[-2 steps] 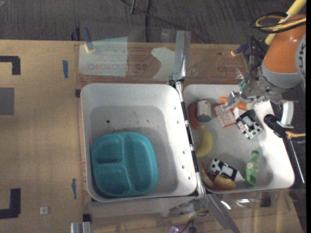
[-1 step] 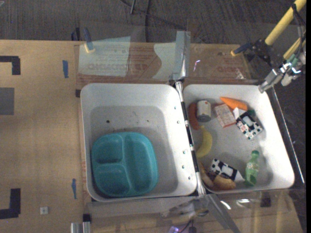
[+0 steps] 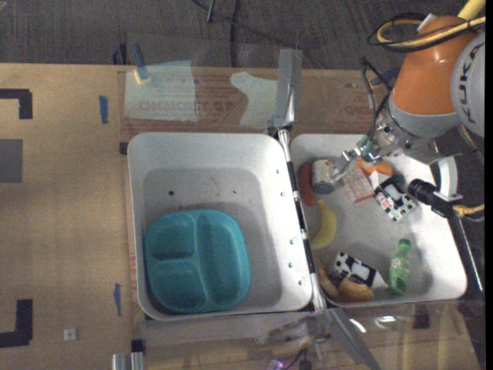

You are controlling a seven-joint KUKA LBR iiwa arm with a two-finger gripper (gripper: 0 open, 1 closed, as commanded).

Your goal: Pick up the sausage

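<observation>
The reddish-brown curved sausage (image 3: 306, 184) lies in the right shallow white bin (image 3: 431, 284), against its left wall, just above a yellow banana (image 3: 326, 226). The grey gripper (image 3: 333, 173) sits touching or just beside it; whether its jaws are closed I cannot tell. The left white bin (image 3: 154, 160) holds a teal divided plastic plate (image 3: 197, 260). Both bins rest on a pale wooden table (image 3: 62, 222), with dark floor (image 3: 92, 6) and cables beyond.
</observation>
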